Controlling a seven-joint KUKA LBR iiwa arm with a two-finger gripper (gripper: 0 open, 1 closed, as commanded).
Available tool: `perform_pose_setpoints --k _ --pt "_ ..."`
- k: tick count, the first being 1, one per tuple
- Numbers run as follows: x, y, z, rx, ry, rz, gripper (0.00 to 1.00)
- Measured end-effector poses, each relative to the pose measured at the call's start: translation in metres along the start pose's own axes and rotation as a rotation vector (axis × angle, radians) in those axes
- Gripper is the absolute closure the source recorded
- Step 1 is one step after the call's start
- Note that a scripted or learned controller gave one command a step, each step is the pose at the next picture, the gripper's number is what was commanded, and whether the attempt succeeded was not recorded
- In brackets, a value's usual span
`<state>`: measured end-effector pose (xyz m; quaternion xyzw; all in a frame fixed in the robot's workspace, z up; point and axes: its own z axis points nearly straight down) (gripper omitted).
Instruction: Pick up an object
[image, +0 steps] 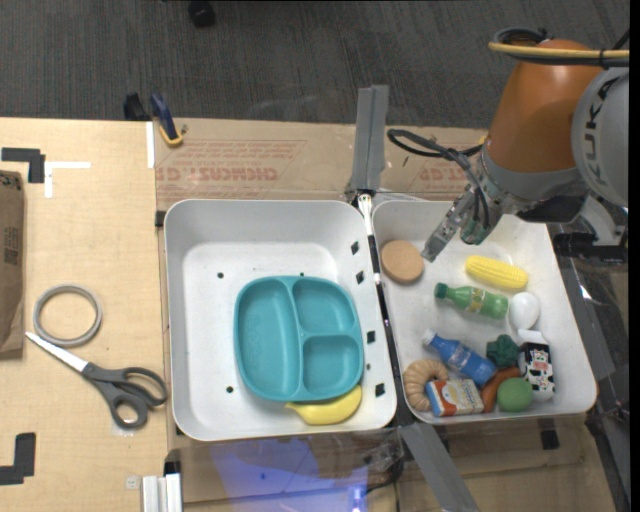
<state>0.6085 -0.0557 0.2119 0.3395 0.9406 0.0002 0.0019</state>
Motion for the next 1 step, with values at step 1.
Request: perform_pose_setpoints --k 1 --pt "-0.0229 -0.0421 0.0638 0.002 0.002 -0.232 1.0"
